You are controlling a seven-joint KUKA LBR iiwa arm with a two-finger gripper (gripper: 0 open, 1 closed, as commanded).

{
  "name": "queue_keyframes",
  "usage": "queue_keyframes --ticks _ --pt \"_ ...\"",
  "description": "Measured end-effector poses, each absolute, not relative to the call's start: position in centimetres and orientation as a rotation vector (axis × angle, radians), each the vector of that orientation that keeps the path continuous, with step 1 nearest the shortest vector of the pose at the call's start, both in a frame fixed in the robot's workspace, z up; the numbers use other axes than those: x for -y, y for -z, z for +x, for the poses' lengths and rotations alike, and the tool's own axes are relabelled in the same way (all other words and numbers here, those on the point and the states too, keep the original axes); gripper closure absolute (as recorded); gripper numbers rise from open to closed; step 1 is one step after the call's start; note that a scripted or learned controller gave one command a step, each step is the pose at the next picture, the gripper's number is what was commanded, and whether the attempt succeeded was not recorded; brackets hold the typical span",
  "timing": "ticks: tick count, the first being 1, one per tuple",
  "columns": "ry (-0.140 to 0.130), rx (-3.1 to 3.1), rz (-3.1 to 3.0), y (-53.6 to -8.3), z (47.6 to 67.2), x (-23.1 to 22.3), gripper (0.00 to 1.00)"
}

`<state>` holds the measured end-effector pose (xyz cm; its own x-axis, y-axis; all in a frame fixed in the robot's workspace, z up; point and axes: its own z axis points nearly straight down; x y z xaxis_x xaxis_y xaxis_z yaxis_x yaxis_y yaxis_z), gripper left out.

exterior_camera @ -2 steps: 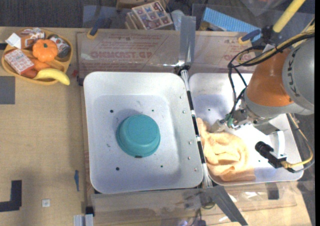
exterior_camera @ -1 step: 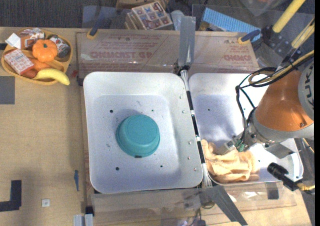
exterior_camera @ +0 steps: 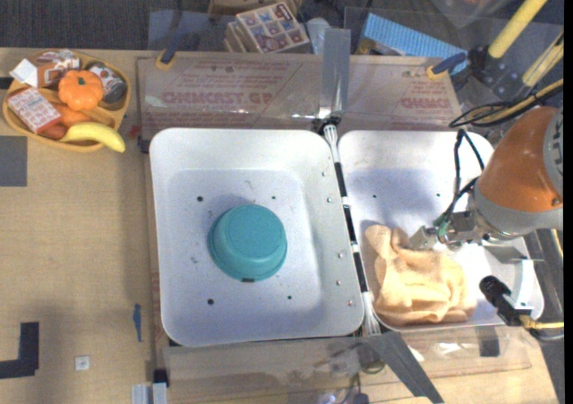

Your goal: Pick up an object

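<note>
The arm [exterior_camera: 524, 174] reached in from the right, wrist bent down, gripper [exterior_camera: 428, 236] touching the yellow cloth [exterior_camera: 416, 281] in the right bin [exterior_camera: 394, 160], lower right; finger state unclear.

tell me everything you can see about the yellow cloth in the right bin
The cloth is pale yellow, soft-looking fabric, crumpled into a loose heap with folds and raised ridges rather than lying flat. It sits in the near half of the right bin, pressed toward the near wall, with its left edge close to the divider between the bins. The end effector is at its upper edge, apparently touching the fabric; whether any cloth is gripped cannot be told.
</note>
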<state>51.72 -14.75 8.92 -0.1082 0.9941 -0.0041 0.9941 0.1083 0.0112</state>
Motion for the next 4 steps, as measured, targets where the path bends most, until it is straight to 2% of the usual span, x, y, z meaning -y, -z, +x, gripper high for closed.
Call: queue_keyframes --ticks 1,2,3,4 --pt "-0.01 -2.483 1.907 -8.9 48.3 10.2 0.0" --pt "-0.005 -2.428 1.983 -9.0 53.8 10.7 0.0" --pt "-0.009 -2.521 1.861 -8.9 48.5 11.9 0.0" --pt "-0.013 -2.513 1.865 -10.0 48.6 12.1 1.0"
